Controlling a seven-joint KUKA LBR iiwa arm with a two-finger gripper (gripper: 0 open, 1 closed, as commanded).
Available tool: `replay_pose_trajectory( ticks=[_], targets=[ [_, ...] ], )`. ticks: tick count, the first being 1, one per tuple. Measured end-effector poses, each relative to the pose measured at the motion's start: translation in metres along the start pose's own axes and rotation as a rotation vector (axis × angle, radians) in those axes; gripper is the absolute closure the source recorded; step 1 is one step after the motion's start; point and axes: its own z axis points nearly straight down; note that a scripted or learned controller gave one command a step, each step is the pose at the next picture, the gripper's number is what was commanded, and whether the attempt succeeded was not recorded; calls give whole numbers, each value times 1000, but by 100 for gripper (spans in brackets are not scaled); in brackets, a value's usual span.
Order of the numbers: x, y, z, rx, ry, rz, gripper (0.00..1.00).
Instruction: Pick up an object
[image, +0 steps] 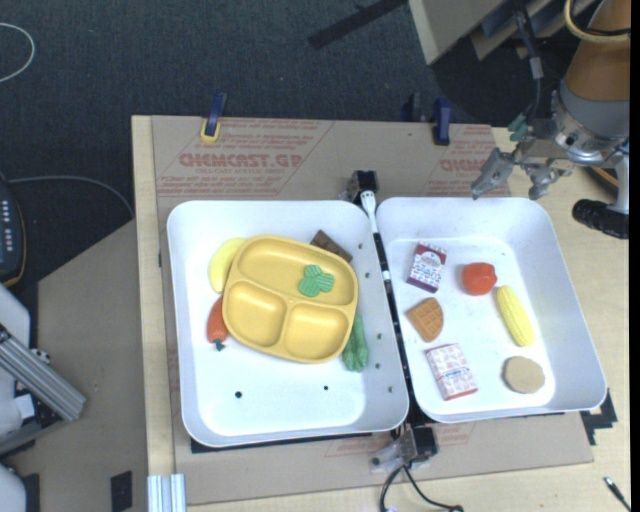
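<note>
Cardboard-topped bench, two white bins, and my gripper (513, 172) hangs spread open above the right bin's (560, 250) far rim, so I'd pinch that light, stiff-looking corn cob (516, 315) across its middle.

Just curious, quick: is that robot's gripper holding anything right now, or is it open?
Gripper: open, holding nothing, above the right bin's far edge.

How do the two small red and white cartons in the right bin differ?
The upper carton is darker red and lies near the bin's back left; the lower carton is paler, looks larger, and lies toward the front. Both lie flat in the right bin.
</note>
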Motion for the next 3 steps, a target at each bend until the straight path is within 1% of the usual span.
replay_pose_trajectory(
  ticks=[1,2,3],
  targets=[
    [4,5,44,0,0,0,0],
    [1,5,107,1,0,2,0],
    [2,5,156,-1,0,1,0]
  ],
)
